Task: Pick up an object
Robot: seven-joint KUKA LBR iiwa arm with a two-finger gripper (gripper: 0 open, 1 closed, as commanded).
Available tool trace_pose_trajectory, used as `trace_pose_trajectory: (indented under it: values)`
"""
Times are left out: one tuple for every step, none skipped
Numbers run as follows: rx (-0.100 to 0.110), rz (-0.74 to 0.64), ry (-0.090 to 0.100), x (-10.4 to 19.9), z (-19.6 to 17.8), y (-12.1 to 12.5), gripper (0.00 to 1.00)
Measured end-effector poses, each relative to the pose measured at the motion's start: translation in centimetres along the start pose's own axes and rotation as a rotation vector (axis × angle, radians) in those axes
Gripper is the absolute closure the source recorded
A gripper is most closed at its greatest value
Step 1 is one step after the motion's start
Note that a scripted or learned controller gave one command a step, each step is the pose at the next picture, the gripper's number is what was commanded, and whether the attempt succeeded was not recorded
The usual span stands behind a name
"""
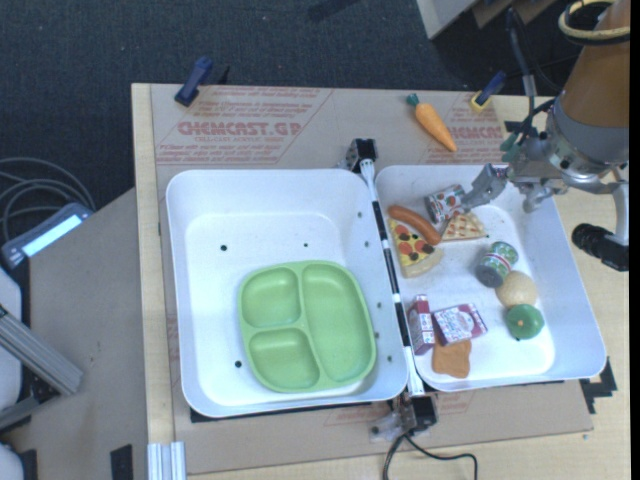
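Bins first: I count two, left bin [190, 228] with one green divided plate [305, 325], right bin [570, 268] with the toy food. There I count one hot dog [414, 224], one pizza slice [416, 245], one triangular wedge [463, 229], two small cans [445, 204] [496, 263], one pale round fruit [517, 289], one green fruit [524, 320], two dark-red packets [458, 322] [421, 324] and one orange piece [451, 359]. My gripper [487, 186] hangs over the bin's far end, just beside the upper can; its state I cannot tell. One toy carrot [435, 125] lies outside on the cardboard-covered bench [250, 128], with dark carpet [100, 28] beyond.
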State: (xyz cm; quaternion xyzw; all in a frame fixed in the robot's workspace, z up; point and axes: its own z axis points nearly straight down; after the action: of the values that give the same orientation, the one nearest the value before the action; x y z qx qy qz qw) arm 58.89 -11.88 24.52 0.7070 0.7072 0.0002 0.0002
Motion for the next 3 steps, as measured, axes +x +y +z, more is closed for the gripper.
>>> trace_pose_trajectory:
  values:
    - [-0.004, 0.000, -0.001, 1.8, 15.8, -1.1, 0.00]
    - [0.002, 0.001, -0.003, 2.3, 15.9, 4.2, 0.00]
    - [-0.001, 0.000, 0.000, 2.0, 15.9, -3.7, 0.00]
